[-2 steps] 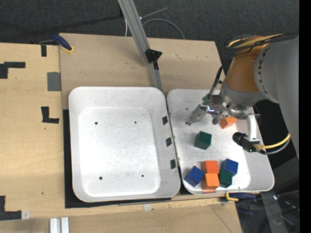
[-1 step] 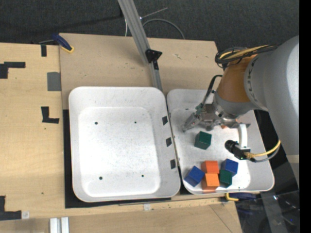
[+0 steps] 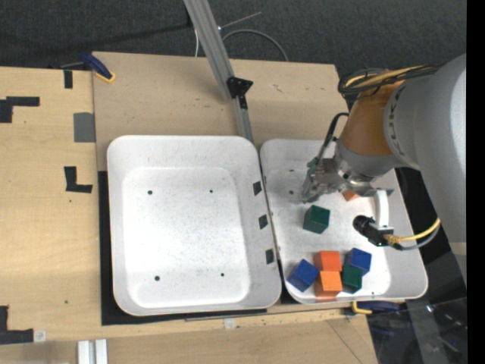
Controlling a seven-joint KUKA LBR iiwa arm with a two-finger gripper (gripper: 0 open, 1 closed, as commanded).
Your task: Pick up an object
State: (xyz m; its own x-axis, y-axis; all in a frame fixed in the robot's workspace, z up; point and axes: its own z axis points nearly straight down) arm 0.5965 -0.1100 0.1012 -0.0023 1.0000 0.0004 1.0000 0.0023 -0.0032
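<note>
Your hand (image 3: pixel 314 189) hangs low over the right bin (image 3: pixel 402 279), in its upper half, with the grey arm (image 3: pixel 424 120) and its orange band (image 3: pixel 369 127) reaching in from the right above it. Whether it is spread or closed cannot be told from this slanted view, and you can see nothing caught in it.

The relation that matters: the dark green cube (image 3: pixel 317 219) sits on the bin floor just below the hand in the picture, toward the near edge of the desk (image 3: pixel 45 226), close by but apart from it. It stands alone, so it looks like the easiest pick. As I judge it, you need only a short shift toward the near rim and then a drop; the cube is roughly square, so no long axis dictates the wrist angle.

The other candidates crowd the near corner: a blue cube (image 3: pixel 303 274), two orange cubes (image 3: pixel 329 271) stacked edge to edge, another blue cube (image 3: pixel 359 260) and a second green cube (image 3: pixel 352 278), all touching or nearly so. A small orange piece (image 3: pixel 348 196) peeks out just right of the hand. The left bin (image 3: pixel 121 158) plays no part here
</note>
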